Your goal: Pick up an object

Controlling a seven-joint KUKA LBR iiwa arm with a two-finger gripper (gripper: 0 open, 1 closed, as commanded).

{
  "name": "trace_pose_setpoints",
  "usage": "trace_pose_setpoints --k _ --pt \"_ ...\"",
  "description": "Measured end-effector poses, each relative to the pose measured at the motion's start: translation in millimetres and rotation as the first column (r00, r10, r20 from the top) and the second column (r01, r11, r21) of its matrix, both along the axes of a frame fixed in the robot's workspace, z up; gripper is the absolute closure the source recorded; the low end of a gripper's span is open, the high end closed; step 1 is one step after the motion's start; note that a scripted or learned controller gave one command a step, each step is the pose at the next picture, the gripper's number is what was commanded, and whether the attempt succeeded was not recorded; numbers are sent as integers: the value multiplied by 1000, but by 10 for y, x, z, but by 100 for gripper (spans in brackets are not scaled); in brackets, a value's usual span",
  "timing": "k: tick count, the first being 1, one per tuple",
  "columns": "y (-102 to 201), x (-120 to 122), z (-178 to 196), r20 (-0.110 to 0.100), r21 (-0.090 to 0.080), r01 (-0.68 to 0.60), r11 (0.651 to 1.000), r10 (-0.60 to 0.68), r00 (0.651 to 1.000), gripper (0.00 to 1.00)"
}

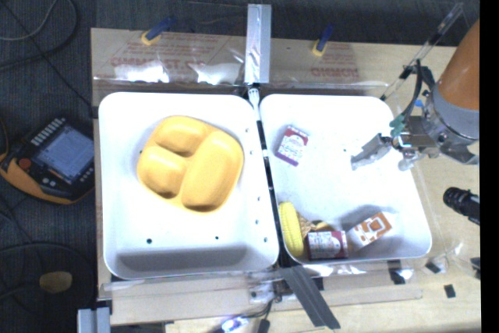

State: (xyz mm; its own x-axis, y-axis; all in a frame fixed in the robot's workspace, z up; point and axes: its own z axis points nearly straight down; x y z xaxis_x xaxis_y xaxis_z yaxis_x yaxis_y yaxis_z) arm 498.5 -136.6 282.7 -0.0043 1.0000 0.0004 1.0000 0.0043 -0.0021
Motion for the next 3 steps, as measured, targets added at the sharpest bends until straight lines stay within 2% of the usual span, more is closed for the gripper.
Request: trace_pose_setpoints --k 1,2,3 --pt "69 795 -1237 -1 2 -149 989 149 989 0" --pt "72 798 -1159 -2 4 -149 989 149 989 100" --pt "74 797 -1159 -2 4 -150 989 150 989 0"
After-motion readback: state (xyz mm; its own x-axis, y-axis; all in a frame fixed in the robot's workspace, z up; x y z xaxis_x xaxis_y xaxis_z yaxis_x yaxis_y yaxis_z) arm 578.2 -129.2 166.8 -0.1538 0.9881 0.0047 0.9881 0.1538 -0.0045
